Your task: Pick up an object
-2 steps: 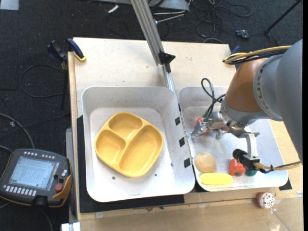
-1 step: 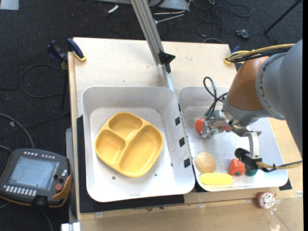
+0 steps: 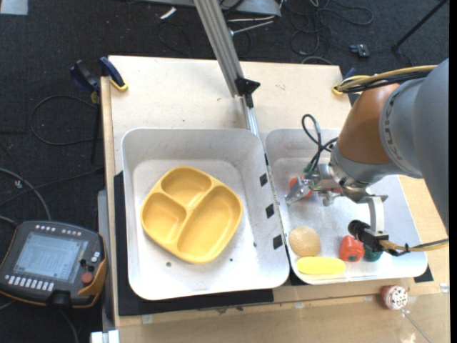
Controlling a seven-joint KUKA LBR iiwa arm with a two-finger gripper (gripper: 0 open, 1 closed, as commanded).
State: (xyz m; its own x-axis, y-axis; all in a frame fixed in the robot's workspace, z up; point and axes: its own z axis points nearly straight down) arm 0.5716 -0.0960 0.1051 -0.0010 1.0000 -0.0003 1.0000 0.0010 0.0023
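Approach step: gripper [image 3: 303, 189] hangs over right bin [image 3: 407, 213], finger state unclear, nothing visibly held. Round tan object [image 3: 305, 241] sits at its 6 o'clock; next, drop onto it.

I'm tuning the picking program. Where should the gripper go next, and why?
Probably down and toward the near edge of the right bin. The gripper hangs over bare floor, while the tan ball and yellow block lie nearer the camera.
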